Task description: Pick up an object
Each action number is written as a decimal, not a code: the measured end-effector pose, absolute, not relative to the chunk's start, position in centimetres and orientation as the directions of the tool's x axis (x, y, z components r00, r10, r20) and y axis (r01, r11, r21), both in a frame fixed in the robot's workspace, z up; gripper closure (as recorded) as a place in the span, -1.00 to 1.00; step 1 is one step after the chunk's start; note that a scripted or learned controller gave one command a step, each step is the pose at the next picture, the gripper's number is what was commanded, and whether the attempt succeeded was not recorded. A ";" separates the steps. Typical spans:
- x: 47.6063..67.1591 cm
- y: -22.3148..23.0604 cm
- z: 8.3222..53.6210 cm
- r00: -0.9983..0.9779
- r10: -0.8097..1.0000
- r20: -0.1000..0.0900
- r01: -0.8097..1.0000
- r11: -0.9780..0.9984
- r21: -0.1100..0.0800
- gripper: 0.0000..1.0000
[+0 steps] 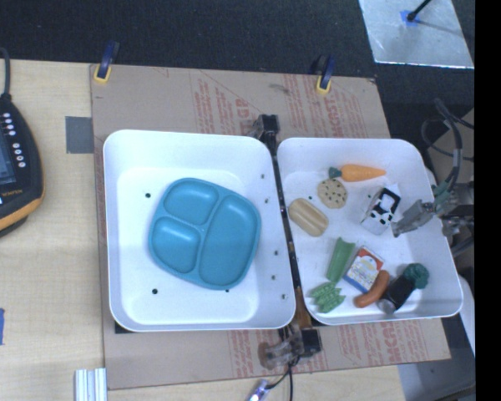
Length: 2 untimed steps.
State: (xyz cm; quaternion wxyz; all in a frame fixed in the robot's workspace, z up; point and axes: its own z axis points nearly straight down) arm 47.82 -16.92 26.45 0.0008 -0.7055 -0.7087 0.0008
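Red print runs in strips on the cardboard sheet under the bins. Too blurred to read. Small carton label also illegible.

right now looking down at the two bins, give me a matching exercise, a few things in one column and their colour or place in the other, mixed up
Things:
1. divided plate
2. carrot
3. round cookie
4. handheld controller

Colour or place:
A. on the bench, left of both bins
B. orange, near the far edge of the right bin
C. light blue, in the left bin
D. tan with dark specks, just below the carrot's leafy end

Pairs: 1-C, 2-B, 3-D, 4-A
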 end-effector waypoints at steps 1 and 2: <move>47.5 -12.8 14.3 -0.006 1.000 0.001 1.000 0.006 -0.006 -1.00; 49.7 -12.7 9.4 -0.004 1.000 -0.002 1.000 0.004 0.000 -1.00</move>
